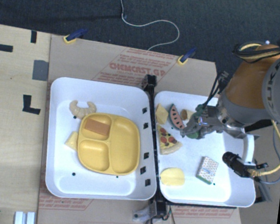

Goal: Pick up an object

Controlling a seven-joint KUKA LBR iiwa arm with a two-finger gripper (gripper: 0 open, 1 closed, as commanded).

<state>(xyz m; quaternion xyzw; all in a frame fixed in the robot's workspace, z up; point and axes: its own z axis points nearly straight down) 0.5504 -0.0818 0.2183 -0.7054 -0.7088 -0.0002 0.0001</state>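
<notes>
Your arm (260,73) enters from the frame's upper right, its gripper (193,127) low in the right bin (221,196); its grip state you cannot tell.

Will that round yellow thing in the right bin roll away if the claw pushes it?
Probably not. The round yellow piece looks flat, like a chip or cookie, lying on the bin floor, so it would likely slide. It looks thin, which may make it hard to pinch.

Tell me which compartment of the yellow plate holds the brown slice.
The upper-left compartment: the brown slice lies flat there on the yellow plate.
</notes>
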